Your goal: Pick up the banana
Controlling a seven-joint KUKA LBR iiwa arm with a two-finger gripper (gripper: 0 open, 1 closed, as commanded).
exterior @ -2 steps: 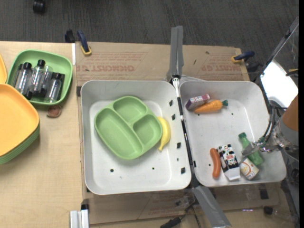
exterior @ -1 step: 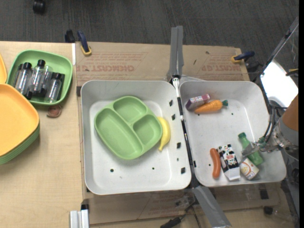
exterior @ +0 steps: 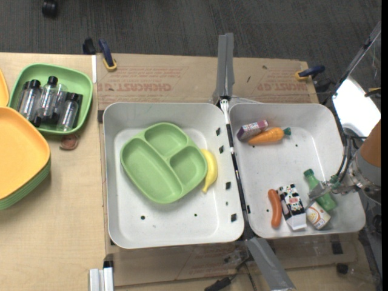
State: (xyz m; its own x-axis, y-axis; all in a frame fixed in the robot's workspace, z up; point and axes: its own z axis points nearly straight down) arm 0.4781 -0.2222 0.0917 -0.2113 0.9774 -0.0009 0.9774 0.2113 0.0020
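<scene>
We see the banana (exterior: pixel 209 169) lying in the left bin (exterior: pixel 121 223), near the middle of the frame, tucked against the right edge of a green divided plate (exterior: pixel 162 160) and close to the bin's right wall. It curves from upper left to lower left along the plate's rim and seems to touch it.

Across the divider, in the right bin (exterior: pixel 321 117), we find a small purple packet (exterior: pixel 253 128) and a carrot (exterior: pixel 267 136) side by side near the upper left corner. Lower down lie a red sausage (exterior: pixel 275 207), a white carton with black patches (exterior: pixel 293 206), a green bottle (exterior: pixel 319 191) and a round tan item (exterior: pixel 318 216), all close together.

The pincer (exterior: pixel 327 188) sits at the right edge of the frame, low over the right bin by the green bottle, well apart from the banana. We cannot tell how far it is open, nor whether it has hold of anything.

On the desk (exterior: pixel 54 235) at the upper left stand a green tray of dark-capped bottles (exterior: pixel 51 99) and a stack of orange plates (exterior: pixel 21 159).
</scene>
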